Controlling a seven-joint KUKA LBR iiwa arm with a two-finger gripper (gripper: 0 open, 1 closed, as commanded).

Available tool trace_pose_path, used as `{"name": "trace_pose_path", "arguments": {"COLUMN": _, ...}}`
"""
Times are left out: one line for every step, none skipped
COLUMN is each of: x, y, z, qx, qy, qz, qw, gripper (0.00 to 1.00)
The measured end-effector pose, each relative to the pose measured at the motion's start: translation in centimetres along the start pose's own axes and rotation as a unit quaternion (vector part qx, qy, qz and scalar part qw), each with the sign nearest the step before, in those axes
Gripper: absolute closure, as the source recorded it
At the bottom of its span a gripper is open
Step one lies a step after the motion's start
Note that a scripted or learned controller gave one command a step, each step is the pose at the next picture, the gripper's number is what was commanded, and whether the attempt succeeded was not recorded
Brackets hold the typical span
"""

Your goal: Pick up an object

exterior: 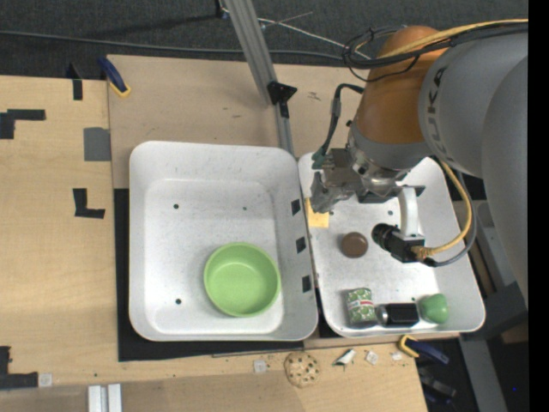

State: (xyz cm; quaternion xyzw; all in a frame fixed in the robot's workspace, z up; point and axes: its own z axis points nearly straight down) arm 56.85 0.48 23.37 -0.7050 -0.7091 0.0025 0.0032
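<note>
One yellow block (319, 220) (bin-edge (307, 230), cramped)

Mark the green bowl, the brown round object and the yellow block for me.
green bowl (242, 279), camera view, on the middle of its inner floor.
brown round object (353, 245), camera view, on its top face.
yellow block (319, 220), camera view, on the visible part below the gripper (323, 197).

Fixed overhead camera, slanted over 2 bins (206, 157)

My bench (51, 256), bearing two bins.
Left bin (171, 166) beside right bin (455, 312); a cookie (298, 369) at the front edge.
</note>
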Motion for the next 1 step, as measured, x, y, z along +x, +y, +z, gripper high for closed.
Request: {"name": "trace_pose_path", "arguments": {"x": 5.41, "y": -0.09, "z": 1.41, "qx": 0.001, "qy": 0.0, "qz": -0.001, "qw": 1.0, "gripper": 1.0}}
